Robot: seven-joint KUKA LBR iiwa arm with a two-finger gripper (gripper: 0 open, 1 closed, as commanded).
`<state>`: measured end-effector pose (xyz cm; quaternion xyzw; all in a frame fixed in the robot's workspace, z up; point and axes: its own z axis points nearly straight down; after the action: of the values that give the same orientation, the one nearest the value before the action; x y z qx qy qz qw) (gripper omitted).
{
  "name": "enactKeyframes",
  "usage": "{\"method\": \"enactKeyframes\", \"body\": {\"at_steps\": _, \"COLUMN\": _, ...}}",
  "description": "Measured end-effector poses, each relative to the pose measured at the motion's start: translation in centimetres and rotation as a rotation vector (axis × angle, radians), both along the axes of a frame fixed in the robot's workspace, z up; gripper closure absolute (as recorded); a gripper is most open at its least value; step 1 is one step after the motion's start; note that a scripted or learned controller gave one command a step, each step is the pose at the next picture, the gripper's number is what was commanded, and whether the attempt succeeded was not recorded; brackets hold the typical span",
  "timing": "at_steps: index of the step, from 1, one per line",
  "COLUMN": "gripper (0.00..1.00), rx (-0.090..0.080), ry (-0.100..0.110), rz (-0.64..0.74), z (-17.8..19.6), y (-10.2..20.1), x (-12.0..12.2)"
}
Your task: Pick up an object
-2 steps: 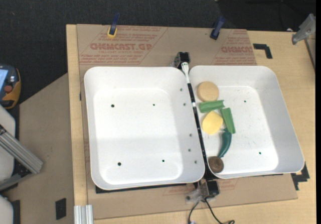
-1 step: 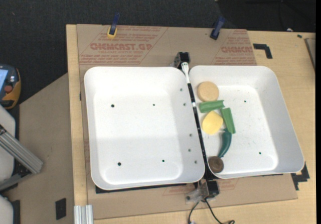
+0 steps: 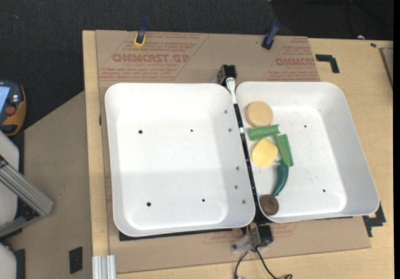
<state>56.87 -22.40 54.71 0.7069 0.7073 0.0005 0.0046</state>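
Observation:
Several small objects lie along the left side of the right bin point(image 3: 350, 146). A round tan disc point(image 3: 259, 112) is the farthest back. Just in front of it lies a light green bar point(image 3: 263, 132), then a yellow lump point(image 3: 264, 153) with a green stick point(image 3: 285, 149) at its right. A dark teal curved piece point(image 3: 280, 179) runs down toward a small brown disc point(image 3: 269, 204) near the bin's front left corner.
The left bin point(image 3: 125, 146) is beside the right one, joined by a black divider strip point(image 3: 240, 140). Both rest on a cardboard sheet point(image 3: 187, 52) held by a yellow clamp point(image 3: 140, 37) and a blue clamp point(image 3: 270, 35). Cables point(image 3: 253, 249) trail off the front edge.

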Motion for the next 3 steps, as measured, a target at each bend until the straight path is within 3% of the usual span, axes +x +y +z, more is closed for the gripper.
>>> {"method": "enactKeyframes", "body": {"at_steps": 1, "gripper": 1.00, "rx": 0.008, "ry": 0.008, "rz": 0.006, "z": -1.1, "y": 7.5, "x": -4.3}}
{"method": "enactKeyframes", "body": {"at_steps": 2, "gripper": 1.00, "rx": 0.010, "ry": 0.021, "rz": 0.007, "z": -13.0, "y": 14.6, "x": -5.4}}
{"method": "enactKeyframes", "body": {"at_steps": 3, "gripper": 1.00, "rx": 0.009, "ry": 0.022, "rz": 0.008, "z": -25.1, "y": 23.2, "x": -3.8}}
